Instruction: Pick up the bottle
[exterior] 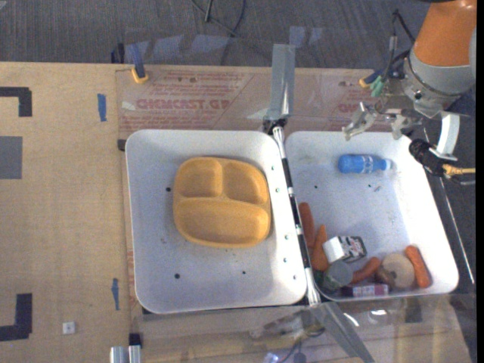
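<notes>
- Yellow-orange divided tray lies upside down in the left bin, left of centre in the frame.
- Blue bottle lies on its side in the upper part of the right bin, cap pointing right.
- Carrots, a small carton and other clutter crowd that bin's lower edge.
- Gripper hangs at the upper right, just above the bottle, fingers spread and grasping nothing.

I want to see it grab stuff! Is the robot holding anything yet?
No. The gripper is open and holds nothing, hovering above the right bin's far edge. The blue bottle lies untouched on the bin floor.
</notes>
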### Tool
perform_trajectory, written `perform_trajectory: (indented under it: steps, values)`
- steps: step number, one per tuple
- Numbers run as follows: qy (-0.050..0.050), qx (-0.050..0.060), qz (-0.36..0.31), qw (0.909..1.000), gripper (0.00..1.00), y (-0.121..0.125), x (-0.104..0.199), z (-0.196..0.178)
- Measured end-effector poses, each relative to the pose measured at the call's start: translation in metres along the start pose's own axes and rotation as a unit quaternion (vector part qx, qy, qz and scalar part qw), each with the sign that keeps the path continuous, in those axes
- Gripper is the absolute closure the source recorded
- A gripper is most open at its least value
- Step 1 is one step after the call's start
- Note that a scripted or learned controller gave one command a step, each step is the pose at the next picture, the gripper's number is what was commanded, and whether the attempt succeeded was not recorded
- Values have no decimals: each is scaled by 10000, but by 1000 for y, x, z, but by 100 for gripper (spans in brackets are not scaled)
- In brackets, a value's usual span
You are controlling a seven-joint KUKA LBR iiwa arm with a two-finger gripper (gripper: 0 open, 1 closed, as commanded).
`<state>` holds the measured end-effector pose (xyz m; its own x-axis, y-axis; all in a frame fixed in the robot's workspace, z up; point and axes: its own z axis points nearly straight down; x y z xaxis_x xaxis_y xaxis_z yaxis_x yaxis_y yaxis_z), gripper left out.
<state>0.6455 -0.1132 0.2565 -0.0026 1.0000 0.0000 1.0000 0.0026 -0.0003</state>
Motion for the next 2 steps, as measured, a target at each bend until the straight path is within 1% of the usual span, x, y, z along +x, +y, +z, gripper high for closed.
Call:
perform_trajectory:
  steps: [1, 2]
  values:
    - [2, 11, 166, 9999, 0, 9, 2, 151]
    - [17, 2, 1325, 9912, 0, -29, -73, 171]
